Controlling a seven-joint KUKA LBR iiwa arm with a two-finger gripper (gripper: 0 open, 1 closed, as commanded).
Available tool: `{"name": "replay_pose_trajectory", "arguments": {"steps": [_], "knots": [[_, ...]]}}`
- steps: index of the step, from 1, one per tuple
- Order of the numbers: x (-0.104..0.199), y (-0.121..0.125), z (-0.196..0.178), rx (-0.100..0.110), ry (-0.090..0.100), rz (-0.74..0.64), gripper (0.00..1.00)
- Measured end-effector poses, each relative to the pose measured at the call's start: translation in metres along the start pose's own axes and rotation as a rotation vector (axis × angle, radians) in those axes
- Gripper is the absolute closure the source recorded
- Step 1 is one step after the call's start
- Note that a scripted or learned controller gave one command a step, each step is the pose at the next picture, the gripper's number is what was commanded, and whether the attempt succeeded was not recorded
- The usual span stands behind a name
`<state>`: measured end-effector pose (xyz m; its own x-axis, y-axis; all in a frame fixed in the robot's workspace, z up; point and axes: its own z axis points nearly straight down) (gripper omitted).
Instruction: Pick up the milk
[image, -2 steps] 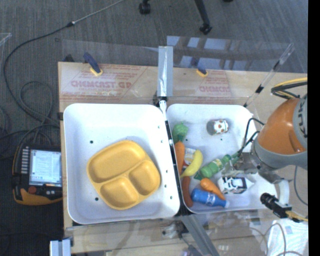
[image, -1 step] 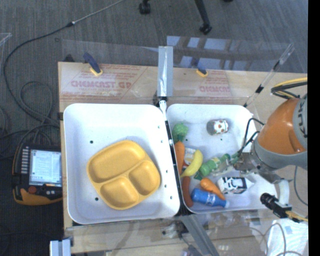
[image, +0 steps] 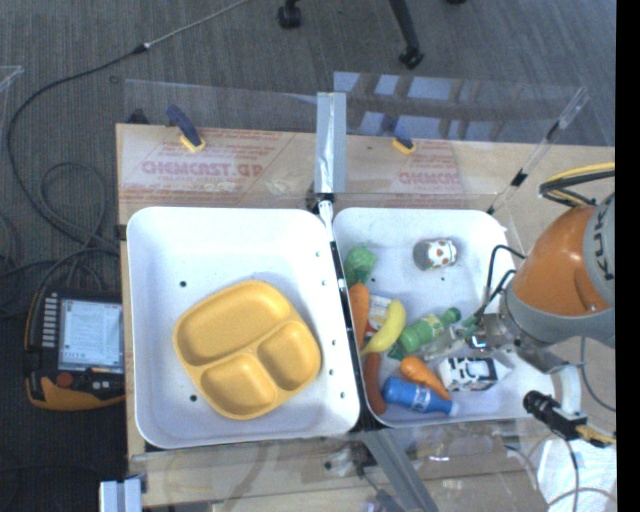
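Observation:
The milk (image: 470, 373) is a small white carton with black cow spots, lying in the right bin (image: 478, 228) near its front right corner. My gripper (image: 480, 340) hangs at the end of the grey and orange arm, right over the carton's far edge. The wrist hides the gripper's tips and part of the carton. I cannot tell whether the gripper touches the milk.
Left of the milk lie an orange carrot (image: 423, 371), a blue bottle (image: 414, 397), a green bottle (image: 431, 329) and a banana (image: 388, 325). A small spotted can (image: 436, 254) and a green vegetable (image: 360, 263) sit farther back. The left bin (image: 160, 250) holds a yellow divided plate (image: 247, 347).

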<state>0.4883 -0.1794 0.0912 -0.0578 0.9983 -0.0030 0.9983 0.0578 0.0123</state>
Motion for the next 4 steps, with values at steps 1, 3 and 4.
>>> {"name": "replay_pose_trajectory", "arguments": {"steps": [1, 3, 4], "knots": [[0.000, 0.001, -0.010, -0.004, -0.002, 0.000, 1.00], [-0.023, -0.001, 0.000, 0.001, 0.001, -0.057, 0.00], [-0.024, 0.001, -0.010, -0.005, -0.004, -0.057, 1.00]]}}
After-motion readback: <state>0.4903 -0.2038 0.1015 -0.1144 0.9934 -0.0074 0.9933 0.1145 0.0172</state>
